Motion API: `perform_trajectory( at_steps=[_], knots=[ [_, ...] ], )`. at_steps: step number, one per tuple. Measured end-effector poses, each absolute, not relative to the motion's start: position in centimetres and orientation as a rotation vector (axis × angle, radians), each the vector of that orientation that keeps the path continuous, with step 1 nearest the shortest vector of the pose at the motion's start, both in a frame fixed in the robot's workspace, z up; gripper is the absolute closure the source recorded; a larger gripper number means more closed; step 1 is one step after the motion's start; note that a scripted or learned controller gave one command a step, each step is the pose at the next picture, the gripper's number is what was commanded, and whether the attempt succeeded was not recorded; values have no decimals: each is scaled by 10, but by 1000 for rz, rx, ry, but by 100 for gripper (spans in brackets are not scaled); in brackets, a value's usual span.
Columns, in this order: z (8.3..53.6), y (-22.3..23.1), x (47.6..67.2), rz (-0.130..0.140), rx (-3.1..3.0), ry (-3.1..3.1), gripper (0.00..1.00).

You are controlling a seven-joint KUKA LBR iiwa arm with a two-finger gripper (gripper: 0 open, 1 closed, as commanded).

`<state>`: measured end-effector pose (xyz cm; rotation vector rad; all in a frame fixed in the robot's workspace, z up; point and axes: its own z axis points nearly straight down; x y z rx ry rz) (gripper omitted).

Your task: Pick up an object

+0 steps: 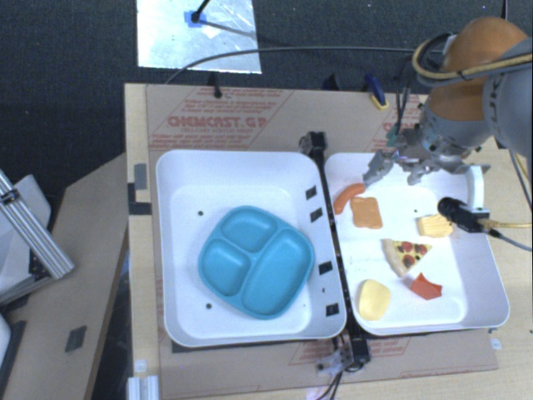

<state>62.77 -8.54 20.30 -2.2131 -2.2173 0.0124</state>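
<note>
Orange sausage just below-left of end effector; fingers spread, nothing between them.

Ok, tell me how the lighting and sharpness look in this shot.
Camera view: even, soft light; the blue tray and pizza slice cast only faint shadows; glare on the silver sheet up top; the gripper looks slightly soft, the bins sharp.

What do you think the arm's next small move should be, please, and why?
Probably lower the gripper toward the orange sausage just below it. The gripper hovers open over the right bin's back edge with nothing between its fingers, and that sausage is the nearest item.
</note>
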Motion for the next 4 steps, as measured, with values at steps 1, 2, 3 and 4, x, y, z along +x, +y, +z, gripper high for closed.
perform_trajectory(
  at_steps=[1,2,3,4],
  knots=[
    [211,-85,631,-1,-2218,-2227,0],
    [169,-86,630,2,-2218,-2223,0],
    [118,-96,634,3,-2220,-2222,0],
    [83,-96,634,3,-2220,-2222,0]
  ],
)
